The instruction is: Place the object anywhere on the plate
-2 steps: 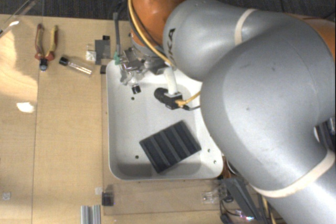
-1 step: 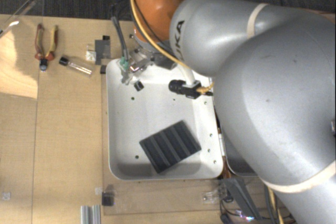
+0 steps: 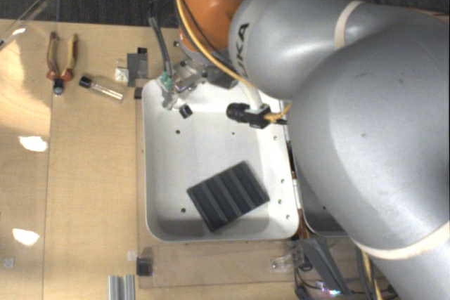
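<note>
My gripper (image 3: 173,93) hangs over the far left corner of the left white bin (image 3: 165,221), just inside its rim. A small greenish bit (image 3: 166,82) shows at the gripper's tip, and I cannot tell whether it is a held object or part of the tool. A tiny black piece (image 3: 185,110) lies right below the gripper on the bin floor. A dark ribbed rectangular slab (image 3: 227,196) lies flat and turned at an angle in the near part of the same bin, well apart from the gripper. The arm's bulk hides the bin's right side.
Left of the bin, on the wooden bench, lie red-handled pliers (image 3: 61,60), a small clear tube (image 3: 100,88) and a grey block (image 3: 136,67). A corner of the right bin (image 3: 318,224) peeks out under the arm. A black and yellow cable plug (image 3: 252,114) hangs off the wrist.
</note>
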